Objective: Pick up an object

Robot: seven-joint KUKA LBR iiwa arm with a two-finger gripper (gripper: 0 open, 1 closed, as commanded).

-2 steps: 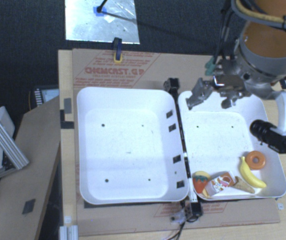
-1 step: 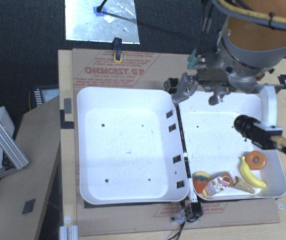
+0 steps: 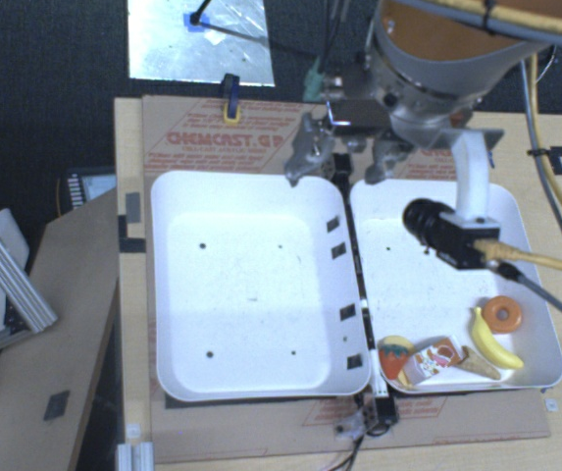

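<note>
My gripper (image 3: 342,168) hangs over the far end of the seam between the left bin (image 3: 168,263) and the right bin (image 3: 540,292). Its two grey fingers (image 3: 306,157) are spread wide, open, with nothing between them. The objects lie together in the near corner of the right bin, well away from the gripper: a yellow banana (image 3: 492,340), an orange ring (image 3: 502,313), a red-orange fruit (image 3: 394,355), a small red and white carton (image 3: 432,358) and a tan wedge (image 3: 478,365).
A black camera unit (image 3: 440,231) on a white bracket, with a yellow cable, hangs off the wrist above the right bin. Both bins rest on a cardboard sheet (image 3: 212,137). A shiny metal plate (image 3: 200,27) lies behind, and an aluminium rail (image 3: 6,275) stands at left.
</note>
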